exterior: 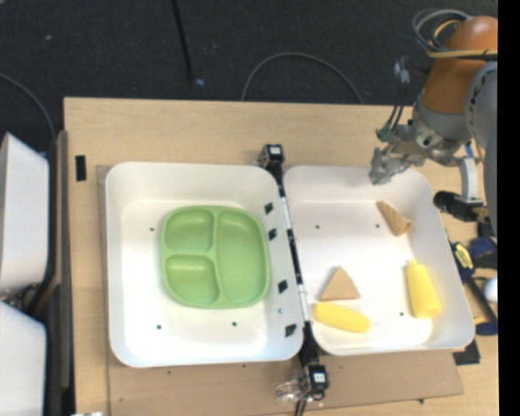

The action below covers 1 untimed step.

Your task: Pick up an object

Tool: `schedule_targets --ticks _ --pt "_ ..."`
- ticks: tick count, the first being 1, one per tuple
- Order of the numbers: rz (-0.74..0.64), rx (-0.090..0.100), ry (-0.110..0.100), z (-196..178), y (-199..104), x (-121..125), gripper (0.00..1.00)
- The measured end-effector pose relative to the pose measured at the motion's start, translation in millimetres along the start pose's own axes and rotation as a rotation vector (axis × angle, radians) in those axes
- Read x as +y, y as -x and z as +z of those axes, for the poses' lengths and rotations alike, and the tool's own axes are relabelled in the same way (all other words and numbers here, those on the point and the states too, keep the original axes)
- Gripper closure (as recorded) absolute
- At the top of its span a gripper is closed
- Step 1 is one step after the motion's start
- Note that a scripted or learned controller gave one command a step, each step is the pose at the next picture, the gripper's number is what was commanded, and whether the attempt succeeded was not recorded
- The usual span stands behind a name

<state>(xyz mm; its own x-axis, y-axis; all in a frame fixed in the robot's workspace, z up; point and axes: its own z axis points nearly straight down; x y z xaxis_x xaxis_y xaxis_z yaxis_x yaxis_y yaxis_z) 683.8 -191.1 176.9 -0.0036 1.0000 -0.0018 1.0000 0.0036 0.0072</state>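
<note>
- Looking down at the bench from my end, I've got two white bins side by side: the left bin (121, 232) and the right bin (329, 189).
- Left bin has a green divided plate (215, 256) lying flat in the middle, three compartments, nothing on it that I can see.
- Right bin has four bits of toy food. A small tan wedge (395, 217) sits toward the far right part of the bin, a tan triangle piece (340, 285) lies near the front, a yellow piece (341, 319) lies touching or just in front of that triangle, and another yellow piece (423, 289) lies lengthwise near the right wall.
- The arm comes in from the right, orange band visible up top, and the gripper (383, 173) hangs over the far edge of the right bin, right about at its back rim.
- Can't tell from this angle whether the fingers are spread or pinched together, they're just a grey blur at the tip. Nothing visible between them either.
- Closest candidate is the small tan wedge, which sits near the gripper but clearly apart from it, toward the front and slightly right of the tip. The other three pieces are well apart from it, down at the front half of the bin.
</note>
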Motion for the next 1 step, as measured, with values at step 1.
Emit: schedule_targets --ticks 1 --pt "-0.001 0.000 -0.001 -43.1 1.3 1.5 1.00"
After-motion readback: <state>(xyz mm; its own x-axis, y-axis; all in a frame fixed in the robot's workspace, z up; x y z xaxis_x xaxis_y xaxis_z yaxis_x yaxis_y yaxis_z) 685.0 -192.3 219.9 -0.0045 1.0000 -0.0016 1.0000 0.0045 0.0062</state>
